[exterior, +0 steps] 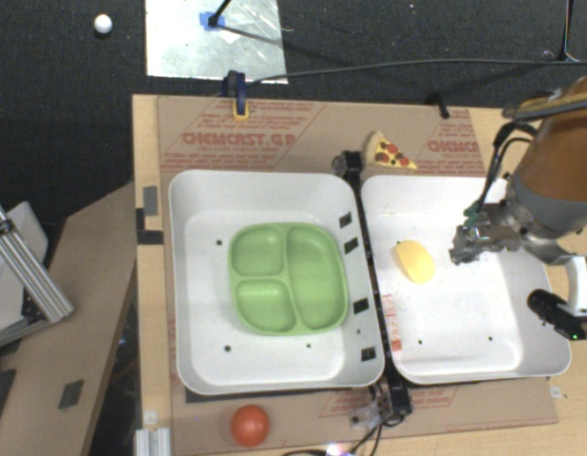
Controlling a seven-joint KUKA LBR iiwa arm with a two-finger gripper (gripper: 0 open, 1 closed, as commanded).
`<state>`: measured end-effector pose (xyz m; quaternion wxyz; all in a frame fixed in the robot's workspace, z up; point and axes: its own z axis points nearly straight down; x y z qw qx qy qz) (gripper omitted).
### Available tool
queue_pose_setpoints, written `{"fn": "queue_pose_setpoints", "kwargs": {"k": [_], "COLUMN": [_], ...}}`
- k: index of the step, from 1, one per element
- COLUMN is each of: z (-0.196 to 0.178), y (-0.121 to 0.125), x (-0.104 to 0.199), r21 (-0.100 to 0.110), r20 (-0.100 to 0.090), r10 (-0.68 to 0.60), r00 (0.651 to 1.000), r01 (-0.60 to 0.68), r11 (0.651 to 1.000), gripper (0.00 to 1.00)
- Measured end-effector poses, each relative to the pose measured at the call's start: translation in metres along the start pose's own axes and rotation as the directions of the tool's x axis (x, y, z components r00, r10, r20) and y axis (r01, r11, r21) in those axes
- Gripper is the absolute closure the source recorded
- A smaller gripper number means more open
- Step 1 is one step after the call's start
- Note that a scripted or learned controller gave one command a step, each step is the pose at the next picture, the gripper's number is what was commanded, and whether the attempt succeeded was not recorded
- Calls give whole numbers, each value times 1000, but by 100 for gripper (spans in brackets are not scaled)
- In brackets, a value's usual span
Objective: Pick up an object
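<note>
A small yellow object [415, 260], shaped like a lemon, lies in the right white bin [483, 350] near its left wall. My gripper [467, 246] hangs over the same bin just right of the yellow object, a short gap away from it. The arm's grey body and orange band cover the bin's upper right part. Nothing shows between the gripper and the bin floor.
The left bin [194, 255] holds a green divided tray [287, 278]. A toy pizza slice [390, 152] lies on the cardboard behind the bins. A red-orange ball [249, 425] sits on the cardboard in front. A blue clamp [236, 93] grips the board's far edge.
</note>
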<state>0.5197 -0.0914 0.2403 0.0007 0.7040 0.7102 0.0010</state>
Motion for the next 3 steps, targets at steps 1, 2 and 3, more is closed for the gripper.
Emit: {"fn": "queue_pose_setpoints", "kwargs": {"k": [1, 2, 3], "z": [-5, 10, 3], "y": [28, 50, 73], "x": [52, 107, 155], "r21": [-2, 1, -2], "r20": [-1, -2, -2], "r10": [-1, -2, -1], "r00": [1000, 1000, 1000], "r01": [1, 2, 1], "r11": [1000, 1000, 1000], "gripper": [100, 100, 100]}}
